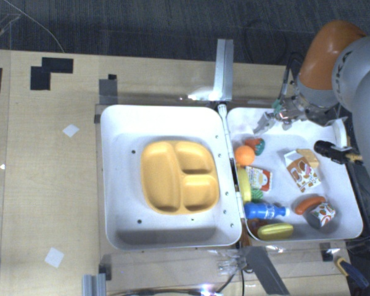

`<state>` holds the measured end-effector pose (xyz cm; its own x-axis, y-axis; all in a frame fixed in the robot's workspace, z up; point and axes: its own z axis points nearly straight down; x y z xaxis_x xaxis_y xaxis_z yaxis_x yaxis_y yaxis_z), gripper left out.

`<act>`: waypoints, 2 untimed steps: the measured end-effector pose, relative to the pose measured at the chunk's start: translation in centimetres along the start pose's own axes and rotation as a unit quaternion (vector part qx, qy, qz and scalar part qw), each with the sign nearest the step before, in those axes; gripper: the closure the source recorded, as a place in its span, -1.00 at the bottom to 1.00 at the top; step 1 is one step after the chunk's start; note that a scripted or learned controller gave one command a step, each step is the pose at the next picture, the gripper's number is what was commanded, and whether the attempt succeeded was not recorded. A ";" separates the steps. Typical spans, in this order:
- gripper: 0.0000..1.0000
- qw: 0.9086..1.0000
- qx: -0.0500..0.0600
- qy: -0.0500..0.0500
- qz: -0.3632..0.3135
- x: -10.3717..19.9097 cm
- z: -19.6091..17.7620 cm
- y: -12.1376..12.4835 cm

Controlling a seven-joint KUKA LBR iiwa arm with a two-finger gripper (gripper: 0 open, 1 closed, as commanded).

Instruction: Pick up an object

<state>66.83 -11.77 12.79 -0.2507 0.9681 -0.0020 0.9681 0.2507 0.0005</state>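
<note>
So the pincer (pixel 277 117) is hanging over the back edge of the right bin (pixel 348 196), and honestly I can't tell whether it's spread or closed, it's too small and blurry at this angle. Nothing is visibly in it. All the candidates sit in front of it: the orange ball (pixel 245 155) with a reddish-green veggie thing (pixel 255 144) is nearest, just forward and to its left in the view, then a snack packet (pixel 259 179), a little carton with brown print (pixel 303 169), and way down front a blue bottle (pixel 265 211) and a yellow-green piece (pixel 275 230). What worries me is the crowding. The ball, the packet and a yellow item (pixel 243 187) are jammed against the bin's left wall, so a descent there could clip the wall or nudge two things at once and come up with nothing. The ball would probably roll off too. Labels: the packet and carton have printing, but none of it is readable. The yellow tray (pixel 179 176) sits in the other bin (pixel 120 184), well off to the side.
</note>
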 end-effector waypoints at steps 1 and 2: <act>-1.00 0.972 0.004 -0.003 -0.236 -0.5 2.9 0.0; -1.00 0.983 -0.004 -0.001 -0.182 2.6 4.0 -2.2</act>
<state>64.05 -9.82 8.81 -0.5797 0.8148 -0.0064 0.8148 0.5798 0.0076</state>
